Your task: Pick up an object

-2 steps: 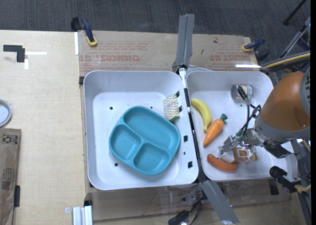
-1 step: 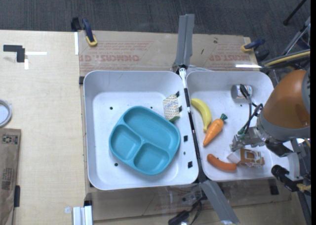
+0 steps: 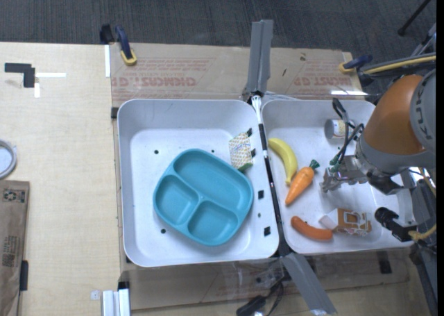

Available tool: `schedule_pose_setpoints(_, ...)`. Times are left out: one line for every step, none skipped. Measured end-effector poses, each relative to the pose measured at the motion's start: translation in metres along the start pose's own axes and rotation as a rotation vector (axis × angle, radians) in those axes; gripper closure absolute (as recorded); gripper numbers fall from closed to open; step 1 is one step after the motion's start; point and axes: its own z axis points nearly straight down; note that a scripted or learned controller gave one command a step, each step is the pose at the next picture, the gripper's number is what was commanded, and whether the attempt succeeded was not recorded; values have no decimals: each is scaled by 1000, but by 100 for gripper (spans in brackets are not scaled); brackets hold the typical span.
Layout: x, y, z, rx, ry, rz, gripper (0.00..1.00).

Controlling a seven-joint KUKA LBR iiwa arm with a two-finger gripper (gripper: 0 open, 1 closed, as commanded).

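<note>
Gripper (image 3: pixel 331 181) state impossible to tell. Just left of it, toy carrot (image 3: pixel 300 184): probably light, stiff, slick; best pinched across thick middle.

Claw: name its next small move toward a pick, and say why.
Probably a short shift left, then down onto the carrot. The claw sits in the right bin just beside the carrot, with nothing seen in its grip. The carrot looks nearest, lying apart from the banana and sausage.
</note>
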Motion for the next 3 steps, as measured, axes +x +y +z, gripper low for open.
schedule_pose_setpoints(73, -30, -100, 1, 0, 33, 100)
schedule_pose_setpoints(72, -30, -100, 1, 0, 34, 0)
schedule_pose_setpoints(6, -18, 0, 2, 0, 233, 0)
